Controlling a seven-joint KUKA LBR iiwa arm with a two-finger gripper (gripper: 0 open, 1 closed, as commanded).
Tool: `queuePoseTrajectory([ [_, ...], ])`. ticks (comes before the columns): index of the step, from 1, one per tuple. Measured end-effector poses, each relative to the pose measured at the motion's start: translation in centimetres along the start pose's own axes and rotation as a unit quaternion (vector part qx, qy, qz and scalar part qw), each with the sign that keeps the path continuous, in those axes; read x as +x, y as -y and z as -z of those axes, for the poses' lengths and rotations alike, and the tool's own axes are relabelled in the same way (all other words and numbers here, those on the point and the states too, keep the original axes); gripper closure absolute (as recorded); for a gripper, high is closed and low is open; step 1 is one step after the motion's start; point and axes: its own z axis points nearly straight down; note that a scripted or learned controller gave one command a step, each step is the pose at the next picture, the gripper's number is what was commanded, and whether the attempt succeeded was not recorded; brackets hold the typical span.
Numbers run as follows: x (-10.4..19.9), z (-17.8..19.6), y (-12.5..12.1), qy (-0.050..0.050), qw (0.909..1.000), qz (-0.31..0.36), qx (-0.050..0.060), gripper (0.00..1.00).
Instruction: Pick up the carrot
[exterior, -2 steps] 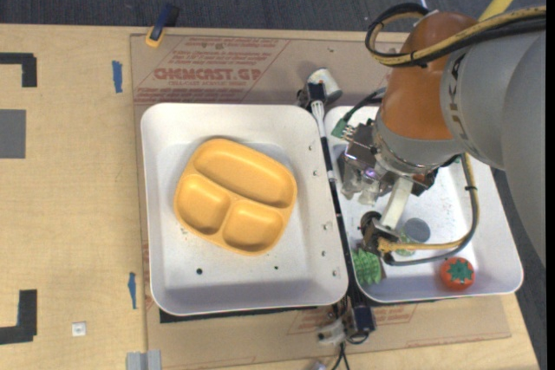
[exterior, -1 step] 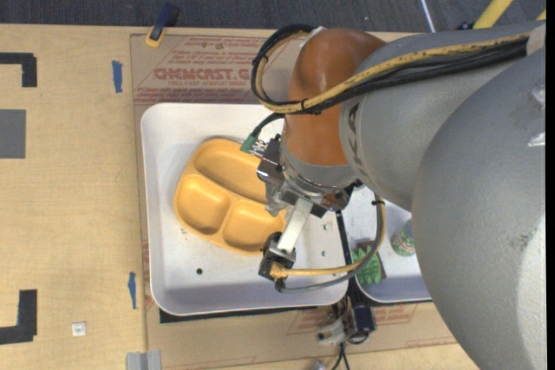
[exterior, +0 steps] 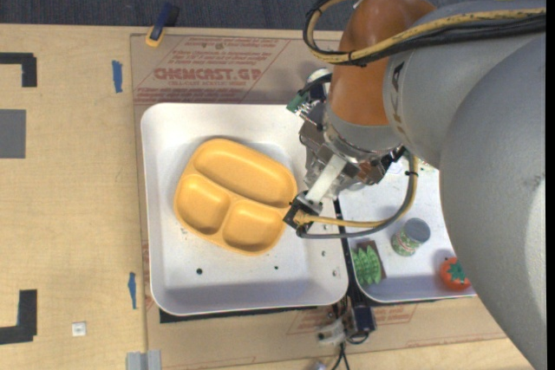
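Observation:
An orange thing with a green top, which looks like the carrot [exterior: 453, 273], lies at the front of the right bin [exterior: 408, 295]. The arm's grey body partly covers it. My gripper [exterior: 336, 171] hangs below the orange wrist band over the seam between the two bins. It is well to the left of the carrot and behind it. The wrist hides what lies beneath the gripper.
A large yellow divided plate [exterior: 232, 193] fills the middle of the left bin [exterior: 173, 273]. In the right bin a green ridged item [exterior: 368, 262] and a small can with a grey lid [exterior: 411, 236] lie between the gripper and the carrot.

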Motion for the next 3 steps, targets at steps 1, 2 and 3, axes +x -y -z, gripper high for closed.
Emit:
queuePoseTrajectory([
  [1,0.0,0.0,0.0,0.0,1.0,0.0,0.0,0.0],
  [2,1.0,-10.2,-2.0,-0.007,0.998,-0.063,0.0,0.0],
  [3,0.7,-9.3,-2.0,-0.003,0.9981,-0.062,0.001,1.0],
])
